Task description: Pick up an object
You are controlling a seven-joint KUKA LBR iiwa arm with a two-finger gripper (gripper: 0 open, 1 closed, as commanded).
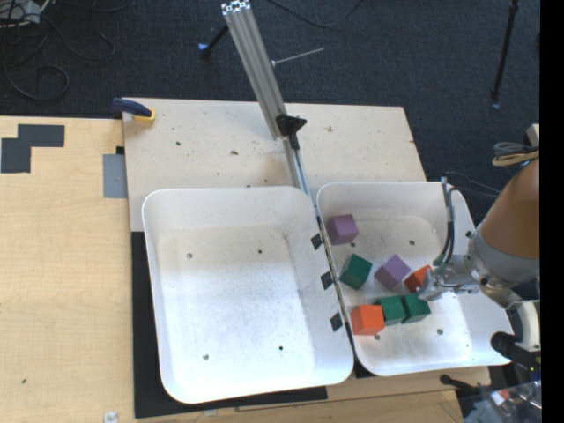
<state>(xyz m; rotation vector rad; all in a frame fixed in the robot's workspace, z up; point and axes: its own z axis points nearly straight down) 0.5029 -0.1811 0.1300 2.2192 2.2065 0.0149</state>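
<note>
Dark carpet [370, 51] with loose black cables [35, 33] lies behind a pale wooden bench [62, 280]; a slanted metal rail [260, 69] crosses it

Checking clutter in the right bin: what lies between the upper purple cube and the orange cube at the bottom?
In the camera view, a dark green cube sits between the upper purple cube and the orange cube.

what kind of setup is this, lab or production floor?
Most likely a robotics lab bench for bin-picking trials. Two shallow white bins sit side by side, the right bin holding small coloured blocks such as a purple block. Loose cables and stand legs lie on dark carpet.
</note>
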